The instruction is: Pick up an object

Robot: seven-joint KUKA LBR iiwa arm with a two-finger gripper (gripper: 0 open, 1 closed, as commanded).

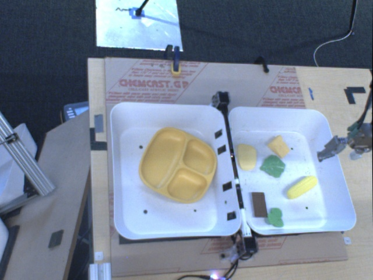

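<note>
Yellow corn cob (pixel 302 186) lying in the right bin (pixel 332 134), just left of and below the fingers (pixel 327 150), green leaf piece (pixel 273 166) lying further left, finger state impossible to tell, fingers hovering at the bin's right rim, holding nothing.

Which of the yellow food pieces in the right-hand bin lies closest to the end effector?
The yellow corn cob, lying slantwise near the bin's right side. The yellow block and the pale yellow oval piece sit farther from the end effector.
</note>
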